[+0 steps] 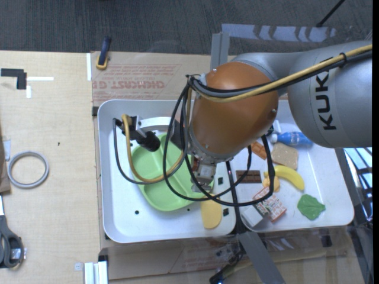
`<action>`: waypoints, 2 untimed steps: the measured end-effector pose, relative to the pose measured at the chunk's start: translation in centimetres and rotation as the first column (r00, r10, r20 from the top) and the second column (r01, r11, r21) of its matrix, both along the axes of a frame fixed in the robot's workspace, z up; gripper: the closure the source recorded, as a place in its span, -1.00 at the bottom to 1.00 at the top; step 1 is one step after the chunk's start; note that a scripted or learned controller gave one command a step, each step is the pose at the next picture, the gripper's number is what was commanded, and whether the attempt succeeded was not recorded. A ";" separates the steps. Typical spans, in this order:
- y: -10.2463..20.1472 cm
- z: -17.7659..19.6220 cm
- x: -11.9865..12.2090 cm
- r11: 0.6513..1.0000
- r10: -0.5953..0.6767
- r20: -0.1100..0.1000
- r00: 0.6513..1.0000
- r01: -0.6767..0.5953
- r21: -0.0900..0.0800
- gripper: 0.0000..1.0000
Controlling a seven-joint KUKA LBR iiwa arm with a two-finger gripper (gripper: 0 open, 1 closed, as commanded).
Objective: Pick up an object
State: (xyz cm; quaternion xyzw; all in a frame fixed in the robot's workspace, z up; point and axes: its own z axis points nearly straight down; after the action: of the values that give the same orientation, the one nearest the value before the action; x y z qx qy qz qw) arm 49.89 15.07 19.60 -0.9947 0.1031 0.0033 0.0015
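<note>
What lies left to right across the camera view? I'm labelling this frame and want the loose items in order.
Tape roll → green bowl → yellow piece on the bins' shared rim → banana → green leaf-shaped item. The things under the arm overlap, so I leave them out.

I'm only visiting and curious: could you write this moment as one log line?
arm: over left bin | beneath it: green dish | right bin: banana, green leaf | nothing seen held

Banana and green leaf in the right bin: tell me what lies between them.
Nothing. In the camera view, bare white bin floor separates the banana from the green leaf lying below and to its right.
</note>
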 end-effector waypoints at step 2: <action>1.0 8.7 1.1 1.000 0.000 0.002 1.000 0.000 0.001 1.00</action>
State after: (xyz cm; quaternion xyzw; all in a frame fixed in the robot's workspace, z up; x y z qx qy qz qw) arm 51.00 16.08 28.34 -0.9947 0.1030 0.0024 0.0019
